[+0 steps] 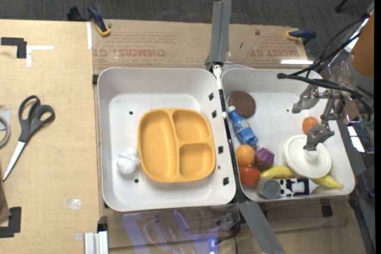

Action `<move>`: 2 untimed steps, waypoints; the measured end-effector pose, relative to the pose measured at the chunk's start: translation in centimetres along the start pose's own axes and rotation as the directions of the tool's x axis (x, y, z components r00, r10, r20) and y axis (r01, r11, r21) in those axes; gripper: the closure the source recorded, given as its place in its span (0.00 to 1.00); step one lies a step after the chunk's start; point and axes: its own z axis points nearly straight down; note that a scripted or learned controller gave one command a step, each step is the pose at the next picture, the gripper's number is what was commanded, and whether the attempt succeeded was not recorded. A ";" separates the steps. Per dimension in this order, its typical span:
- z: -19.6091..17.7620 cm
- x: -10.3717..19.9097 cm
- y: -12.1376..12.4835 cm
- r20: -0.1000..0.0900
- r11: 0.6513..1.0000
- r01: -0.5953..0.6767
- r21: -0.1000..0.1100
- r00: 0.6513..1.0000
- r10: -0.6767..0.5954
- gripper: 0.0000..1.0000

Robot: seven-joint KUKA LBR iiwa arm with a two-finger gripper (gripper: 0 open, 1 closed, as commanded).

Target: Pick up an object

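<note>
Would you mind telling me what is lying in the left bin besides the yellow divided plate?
A crumpled white wad lies in the left bin, touching the yellow plate on its left side. Anything beneath the plate is covered.

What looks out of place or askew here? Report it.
Nothing is spilled or damaged. The right bin is crowded along its front: a banana lies across a black-and-white object. The yellow divided plate sits slightly askew in the left bin.
</note>
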 end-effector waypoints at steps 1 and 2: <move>16.0 -3.8 2.8 0.008 0.997 0.076 0.000 0.997 -0.076 0.00; 11.3 -9.2 -4.8 0.005 0.998 0.059 0.002 0.998 -0.059 0.00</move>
